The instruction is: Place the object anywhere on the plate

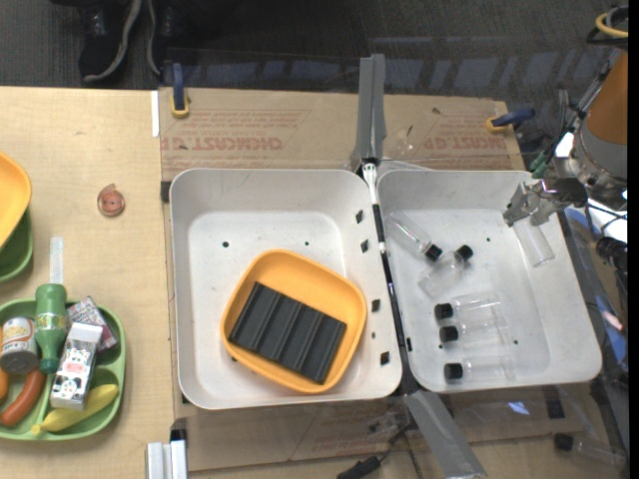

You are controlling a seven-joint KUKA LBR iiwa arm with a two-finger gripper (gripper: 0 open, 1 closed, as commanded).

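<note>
A square orange plate (244, 292) lies in the left bin (200, 218). On it rests a black ribbed block (290, 331). Several clear vials with black caps lie in the right bin (559, 352), among them one at the upper left (415, 239) and one in the middle (469, 311). My gripper (526, 208) hangs over the right bin's upper right corner, far from the plate. Just below it lies a faint clear vial (539, 246); whether the gripper touches it is unclear.
A metal divider (370, 108) runs between the bins at the back. Left of the bins, on the wooden bench, stand a green tray of toy food (60, 367) and an orange bowl (10, 208). Clamps (178, 100) hold the cardboard backing.
</note>
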